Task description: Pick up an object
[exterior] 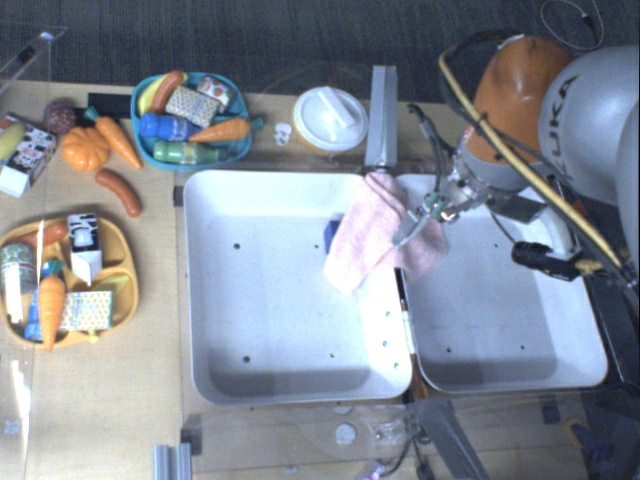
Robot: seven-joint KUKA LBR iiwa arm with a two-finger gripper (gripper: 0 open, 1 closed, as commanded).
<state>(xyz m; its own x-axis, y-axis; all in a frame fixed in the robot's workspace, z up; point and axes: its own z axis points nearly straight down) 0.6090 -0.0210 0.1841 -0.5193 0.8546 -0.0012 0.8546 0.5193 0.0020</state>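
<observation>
wooden surface carries two shallow white bins side by side, the left bin and the right bin. a pink cloth drapes over the rims where the bins meet, most of it on the left bin's far right part, a blue object peeking out just beside it. the end effector sits at the cloth's right edge, and i cannot tell its state or whether it grips the cloth. toy food fills a blue bowl and a yellow tray at left.
</observation>
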